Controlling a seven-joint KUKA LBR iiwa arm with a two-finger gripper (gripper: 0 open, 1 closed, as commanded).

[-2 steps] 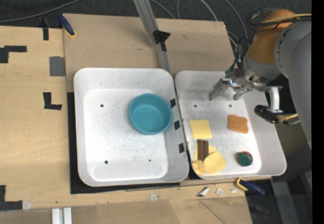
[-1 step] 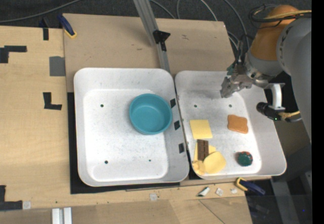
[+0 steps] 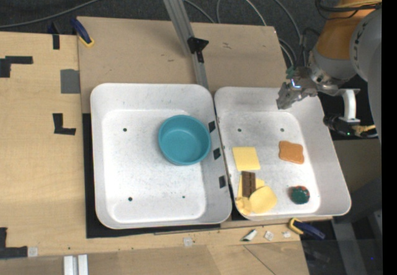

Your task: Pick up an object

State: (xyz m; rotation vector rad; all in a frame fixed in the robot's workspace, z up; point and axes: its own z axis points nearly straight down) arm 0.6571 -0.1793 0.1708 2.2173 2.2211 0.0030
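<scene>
- While the gripper hangs over the right bin's far edge, I cannot tell its state.
- The orange piece lies near the right edge, free to take.

Even, fairly bright light is falling from above, leaving only soft, short shadows beside the bowl and along the bin rims. The white bins are glaring slightly, washing out their surfaces. Fine grain is showing throughout, and the arm at right is looking soft and slightly blurred.
</scene>
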